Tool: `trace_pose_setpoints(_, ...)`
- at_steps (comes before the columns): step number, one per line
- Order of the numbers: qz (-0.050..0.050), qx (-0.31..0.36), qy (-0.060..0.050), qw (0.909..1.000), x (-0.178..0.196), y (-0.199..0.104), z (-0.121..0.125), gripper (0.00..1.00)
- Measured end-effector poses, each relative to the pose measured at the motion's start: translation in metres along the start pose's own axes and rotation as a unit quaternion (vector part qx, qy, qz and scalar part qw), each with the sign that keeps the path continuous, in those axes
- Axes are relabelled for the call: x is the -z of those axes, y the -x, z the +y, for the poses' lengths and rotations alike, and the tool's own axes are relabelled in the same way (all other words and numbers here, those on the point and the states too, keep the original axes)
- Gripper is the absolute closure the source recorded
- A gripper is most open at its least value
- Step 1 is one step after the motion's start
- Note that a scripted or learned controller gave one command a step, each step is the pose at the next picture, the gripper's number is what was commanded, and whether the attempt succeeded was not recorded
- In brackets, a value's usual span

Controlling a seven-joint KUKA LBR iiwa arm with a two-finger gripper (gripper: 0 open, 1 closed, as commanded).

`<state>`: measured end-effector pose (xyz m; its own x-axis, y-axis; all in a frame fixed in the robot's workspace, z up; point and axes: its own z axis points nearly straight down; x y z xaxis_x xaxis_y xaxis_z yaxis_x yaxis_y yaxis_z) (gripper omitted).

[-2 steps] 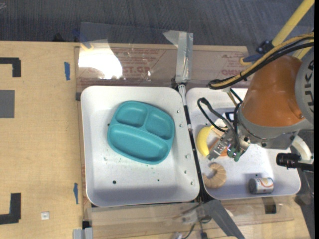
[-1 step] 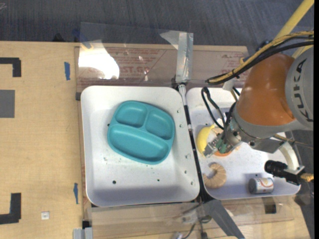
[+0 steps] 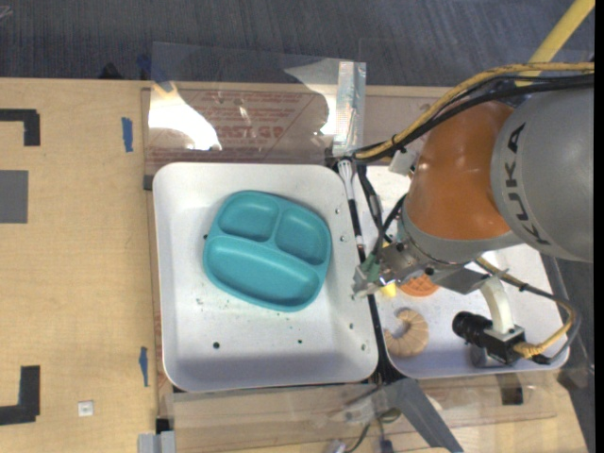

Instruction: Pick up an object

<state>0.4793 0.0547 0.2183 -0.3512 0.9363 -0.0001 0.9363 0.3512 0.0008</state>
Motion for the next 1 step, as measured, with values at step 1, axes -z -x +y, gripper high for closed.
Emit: trace_pose_setpoints(1, 0.000, -0.165, -0.001, 0.9862, -0.0134, -0.0180, 0.0062, 1.00)
